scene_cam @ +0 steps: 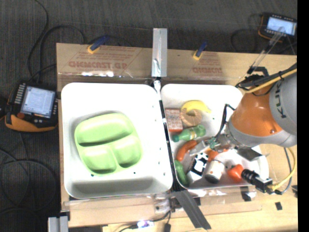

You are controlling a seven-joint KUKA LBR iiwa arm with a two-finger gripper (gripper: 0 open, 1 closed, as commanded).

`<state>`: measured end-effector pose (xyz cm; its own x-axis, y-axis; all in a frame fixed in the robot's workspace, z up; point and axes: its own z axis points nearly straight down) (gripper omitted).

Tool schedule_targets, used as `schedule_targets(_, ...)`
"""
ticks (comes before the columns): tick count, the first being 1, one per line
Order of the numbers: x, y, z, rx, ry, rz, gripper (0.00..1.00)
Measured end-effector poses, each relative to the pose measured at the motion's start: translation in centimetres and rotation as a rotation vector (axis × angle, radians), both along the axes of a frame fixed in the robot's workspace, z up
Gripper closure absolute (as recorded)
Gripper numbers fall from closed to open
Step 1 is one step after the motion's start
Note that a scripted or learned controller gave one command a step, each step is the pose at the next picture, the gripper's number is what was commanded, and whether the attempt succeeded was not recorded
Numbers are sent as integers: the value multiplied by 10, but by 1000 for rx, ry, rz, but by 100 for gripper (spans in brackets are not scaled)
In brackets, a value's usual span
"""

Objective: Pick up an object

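Observation:
The right bin (219,92) holds a heap of small objects. A yellow banana (195,105) and a tan ring-shaped piece (192,117) lie at its back. Beside them is a reddish box (173,120). A green bottle (189,133) and an orange carrot-like piece (185,150) lie in the middle. A black-and-white item (198,165) and a white bottle with an orange cap (217,169) sit near the front. My gripper (216,146) hangs low over the middle of this heap, just right of the green bottle, below the orange band (254,119).
The left bin (72,98) holds a light green divided tray (108,142). A metal divider post (159,52) stands behind the seam between the bins. Handheld pendants lie at the far left (31,105) and top right (278,26). Cables trail off the arm at right.

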<state>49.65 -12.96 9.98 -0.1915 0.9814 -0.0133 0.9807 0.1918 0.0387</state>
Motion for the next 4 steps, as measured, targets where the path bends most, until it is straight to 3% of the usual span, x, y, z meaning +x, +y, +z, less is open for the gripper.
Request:
schedule_targets(1, -13, -12, 61, 5, 43, 95, 0)
schedule_targets(2, 15, -43, 15, -4, 18, 365, 0)
schedule_targets(3, 37, -84, 13, -5, 11, 422, 0)
schedule_targets(4, 41, -83, 28, -10, -2, 424, 100)
